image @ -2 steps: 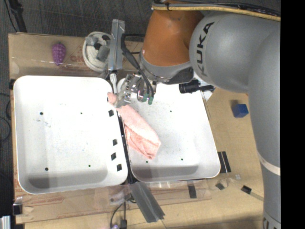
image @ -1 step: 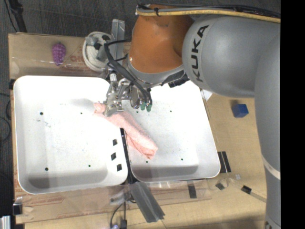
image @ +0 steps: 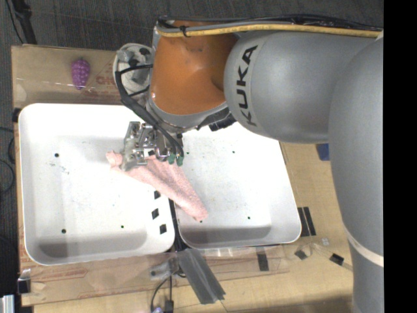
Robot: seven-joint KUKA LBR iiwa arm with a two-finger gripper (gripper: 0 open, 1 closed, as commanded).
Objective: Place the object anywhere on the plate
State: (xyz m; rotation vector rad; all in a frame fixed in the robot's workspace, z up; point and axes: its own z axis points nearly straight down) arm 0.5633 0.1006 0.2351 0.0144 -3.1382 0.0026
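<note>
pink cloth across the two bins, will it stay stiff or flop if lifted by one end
The pink cloth probably flops: it lies draped over the divide between the left bin and right bin. It looks thin, so likely light. The gripper sits over its upper end.

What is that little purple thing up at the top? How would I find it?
Start at the two white bins and go to the back edge of the left one. Just past its far left corner, on the brown bench, sits a small purple bumpy lump, like a tiny bunch of grapes. It is outside the bins, unlike the long pink cloth lying across both bins.
</note>
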